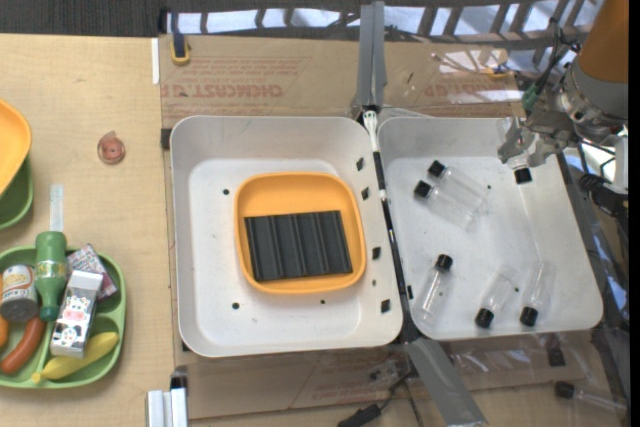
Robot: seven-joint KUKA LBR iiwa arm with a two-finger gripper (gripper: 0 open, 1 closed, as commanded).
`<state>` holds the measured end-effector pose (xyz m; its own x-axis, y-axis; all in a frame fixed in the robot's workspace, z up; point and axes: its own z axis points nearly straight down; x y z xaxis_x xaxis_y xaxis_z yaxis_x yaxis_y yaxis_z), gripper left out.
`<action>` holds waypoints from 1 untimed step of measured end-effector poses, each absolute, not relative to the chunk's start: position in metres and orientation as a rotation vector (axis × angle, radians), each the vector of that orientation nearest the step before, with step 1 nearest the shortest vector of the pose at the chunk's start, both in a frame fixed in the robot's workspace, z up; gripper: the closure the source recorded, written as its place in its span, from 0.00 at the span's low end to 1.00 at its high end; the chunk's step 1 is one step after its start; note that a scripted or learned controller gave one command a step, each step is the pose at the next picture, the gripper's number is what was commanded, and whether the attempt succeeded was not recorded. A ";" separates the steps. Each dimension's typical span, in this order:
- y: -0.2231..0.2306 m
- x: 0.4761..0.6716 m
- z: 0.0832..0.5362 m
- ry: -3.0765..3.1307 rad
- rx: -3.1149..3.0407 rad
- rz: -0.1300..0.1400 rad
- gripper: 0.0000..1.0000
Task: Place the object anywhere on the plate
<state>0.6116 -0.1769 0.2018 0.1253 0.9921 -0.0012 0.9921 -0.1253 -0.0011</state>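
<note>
An orange plate (pixel 298 193) with a dark ribbed insert lies in the middle of the left bin (pixel 200 245). Several clear vials with black caps lie in the right bin (pixel 570 245): two close together (pixel 452 195) near its centre, one (pixel 435 281) lower down, and two (pixel 497 300) (pixel 535 298) by the front right corner. My gripper (pixel 523 153) hangs over the far right part of the right bin, well away from the plate. A small black cap (pixel 522 175) sits just under it; whether it is gripped is unclear.
On the left of the bench stand a green tray (pixel 105 355) of toy food and an orange bowl (pixel 10 150). A small pink disc (pixel 111 149) lies on the wood. Cardboard and a metal rail (pixel 460 10) run behind the bins.
</note>
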 end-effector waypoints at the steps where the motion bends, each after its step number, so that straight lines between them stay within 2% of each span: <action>1: -0.201 0.658 0.208 -2.227 -2.218 0.003 1.00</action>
<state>0.6577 -0.2013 0.2080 -0.0041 1.0000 -0.0024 1.0000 0.0041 0.0001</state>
